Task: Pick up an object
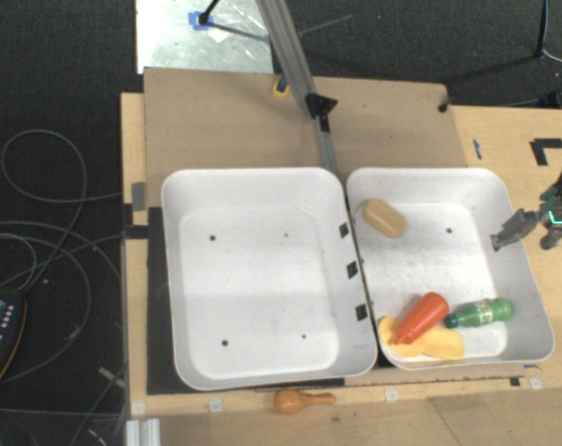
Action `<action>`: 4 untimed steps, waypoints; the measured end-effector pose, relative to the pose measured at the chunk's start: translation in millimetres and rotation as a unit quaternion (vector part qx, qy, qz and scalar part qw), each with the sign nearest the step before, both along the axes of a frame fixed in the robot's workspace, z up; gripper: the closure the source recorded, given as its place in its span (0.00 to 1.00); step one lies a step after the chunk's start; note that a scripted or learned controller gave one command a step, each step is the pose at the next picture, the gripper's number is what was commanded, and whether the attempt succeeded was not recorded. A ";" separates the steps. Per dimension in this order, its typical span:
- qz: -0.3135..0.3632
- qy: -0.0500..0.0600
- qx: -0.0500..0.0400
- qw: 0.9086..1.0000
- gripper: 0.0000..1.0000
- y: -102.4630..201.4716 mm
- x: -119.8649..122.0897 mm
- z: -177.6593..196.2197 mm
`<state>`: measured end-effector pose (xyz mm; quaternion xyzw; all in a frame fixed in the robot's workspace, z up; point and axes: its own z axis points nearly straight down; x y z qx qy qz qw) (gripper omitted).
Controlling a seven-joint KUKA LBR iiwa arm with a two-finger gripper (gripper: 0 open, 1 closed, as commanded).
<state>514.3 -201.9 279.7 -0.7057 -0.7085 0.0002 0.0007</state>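
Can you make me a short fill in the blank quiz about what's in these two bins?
1. The tan block lies in the ____ bin.
2. The orange carrot-shaped toy rests on a ____ object.
3. The gripper hangs over the right bin's ____ rim.
4. The green bottle lies on its ____.

Missing words: right; yellow; right; side

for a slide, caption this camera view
Gripper at the right bin's edge; tan block, orange carrot, green bottle inside.
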 end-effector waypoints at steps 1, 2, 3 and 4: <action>0.000 -0.002 0.000 1.000 0.00 0.2 0.7 1.5; -0.002 0.001 0.000 1.000 0.00 3.2 -2.3 -60.4; -0.001 0.001 0.001 1.000 0.00 11.2 -1.2 -105.5; -0.002 0.002 0.001 1.000 0.00 11.4 -7.4 -166.9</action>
